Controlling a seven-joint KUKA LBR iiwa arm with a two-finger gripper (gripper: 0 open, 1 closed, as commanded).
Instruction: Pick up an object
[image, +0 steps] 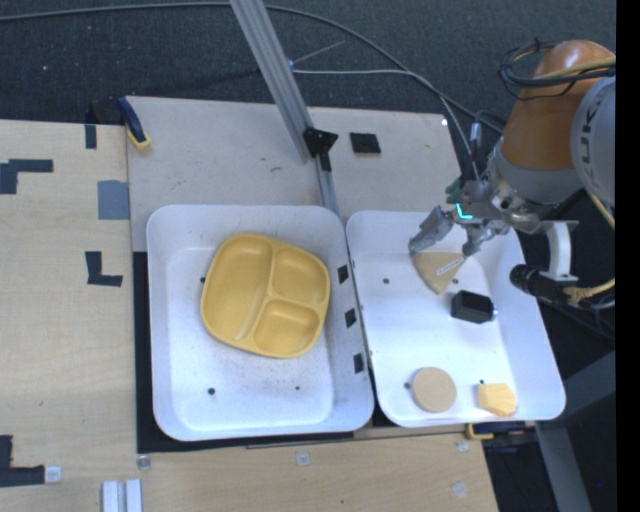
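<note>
Where the right bin meets its upper edge, we list the gripper, fingers spread apart, holding nothing, just above a tan wedge; bench pale wood.

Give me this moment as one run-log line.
gripper: open, over tan wedge | right bin: black block, round disc, yellow piece | left bin: yellow tray

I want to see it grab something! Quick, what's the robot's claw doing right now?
Gripper: open, fingers spread above the tan wedge in the right bin, holding nothing.
</note>
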